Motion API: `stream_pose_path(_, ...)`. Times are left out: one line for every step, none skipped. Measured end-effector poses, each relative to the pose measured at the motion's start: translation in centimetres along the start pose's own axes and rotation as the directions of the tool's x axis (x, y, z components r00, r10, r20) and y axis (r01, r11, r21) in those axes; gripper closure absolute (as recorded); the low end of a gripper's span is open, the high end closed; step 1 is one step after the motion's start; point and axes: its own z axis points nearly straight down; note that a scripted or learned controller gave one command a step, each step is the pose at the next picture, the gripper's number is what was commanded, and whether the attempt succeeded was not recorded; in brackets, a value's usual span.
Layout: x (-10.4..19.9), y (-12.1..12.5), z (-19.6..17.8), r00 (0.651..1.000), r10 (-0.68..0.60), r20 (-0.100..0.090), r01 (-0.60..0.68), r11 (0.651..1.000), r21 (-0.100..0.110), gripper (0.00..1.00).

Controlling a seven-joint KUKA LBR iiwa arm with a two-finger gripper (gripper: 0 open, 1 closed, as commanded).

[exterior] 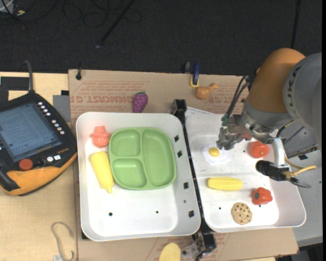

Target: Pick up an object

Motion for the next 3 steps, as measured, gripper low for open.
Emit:
stream_pose_path(-1.0, -0.3, -5.5, 1.000, 0.002, 0.001, -0.002, 1.000, 0.000, 1.00)
stream_pose_path(-1.1, -0.3, -6.7, 1.000, 0.001, -0.001, -0.001, 1.000, 0.004, 1.00)
stream_pose_path(0.9, -4.9, -5.6, 1.000, 0.004, -0.002, -0.004, 1.000, 0.010, 1.00)
